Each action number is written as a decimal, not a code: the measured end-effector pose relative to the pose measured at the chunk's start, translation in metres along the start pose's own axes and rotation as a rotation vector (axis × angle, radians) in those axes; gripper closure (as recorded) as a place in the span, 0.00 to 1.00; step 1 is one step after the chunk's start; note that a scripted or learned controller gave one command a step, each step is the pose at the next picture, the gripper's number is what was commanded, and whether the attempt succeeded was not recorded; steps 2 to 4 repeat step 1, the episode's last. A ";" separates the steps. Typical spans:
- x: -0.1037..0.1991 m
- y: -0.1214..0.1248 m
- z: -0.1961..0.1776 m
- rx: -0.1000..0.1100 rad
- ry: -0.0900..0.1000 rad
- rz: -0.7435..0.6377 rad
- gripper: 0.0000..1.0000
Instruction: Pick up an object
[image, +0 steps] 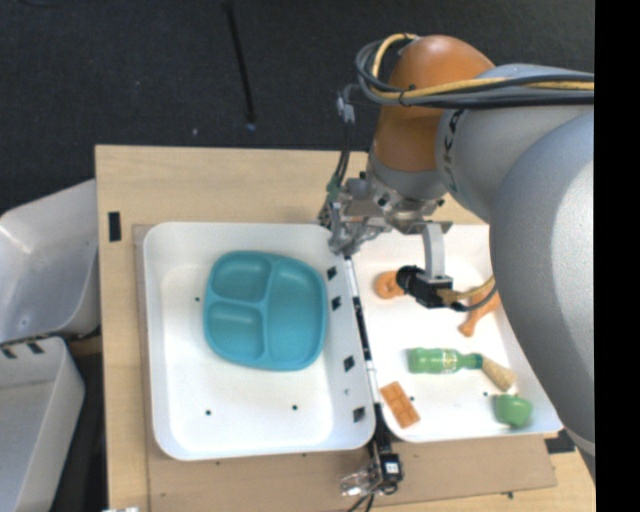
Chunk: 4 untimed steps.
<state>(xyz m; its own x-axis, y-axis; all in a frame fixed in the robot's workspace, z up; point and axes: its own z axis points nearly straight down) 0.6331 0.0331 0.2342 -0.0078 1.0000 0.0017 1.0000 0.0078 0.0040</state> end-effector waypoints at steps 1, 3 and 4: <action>0.040 0.029 -0.011 0.001 0.000 0.002 1.00; 0.040 0.029 -0.011 0.001 0.000 0.002 1.00; 0.040 0.029 -0.011 0.001 0.000 0.002 1.00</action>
